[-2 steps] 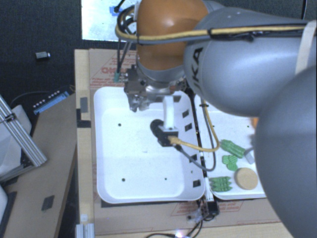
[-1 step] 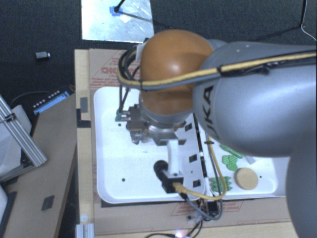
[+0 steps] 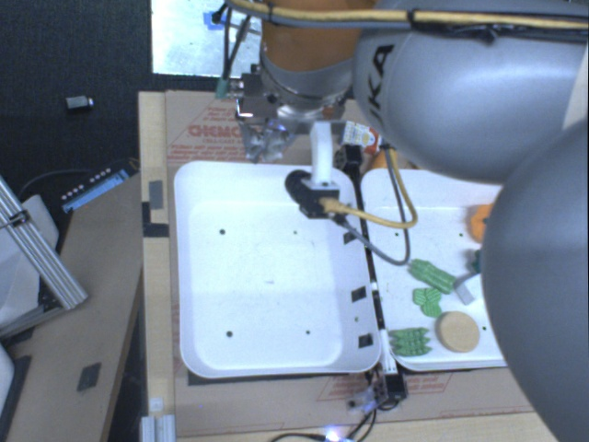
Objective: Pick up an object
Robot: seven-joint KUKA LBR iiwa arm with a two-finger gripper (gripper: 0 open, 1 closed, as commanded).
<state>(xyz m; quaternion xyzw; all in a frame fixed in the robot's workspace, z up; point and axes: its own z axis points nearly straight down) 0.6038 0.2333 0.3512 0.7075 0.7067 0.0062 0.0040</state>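
My gripper (image 3: 263, 142) hangs over the far rim of the left bin (image 3: 189, 274), near its back edge, with nothing visibly held. The objects lie in the right bin (image 3: 423, 224): a green ridged piece (image 3: 431, 274), a smaller green piece (image 3: 425, 296), another green piece (image 3: 409, 342) at the front corner, a tan round disc (image 3: 457, 331) and an orange thing (image 3: 479, 221) partly hidden by the arm. All of them lie well to the right of and nearer than the gripper.
The big grey arm (image 3: 479, 90) covers the right bin's far and right parts. A small orange item (image 3: 377, 162) peeks out beside the wrist. Cardboard (image 3: 198, 132) lies under the bins. A metal rail (image 3: 37, 256) stands at the left.
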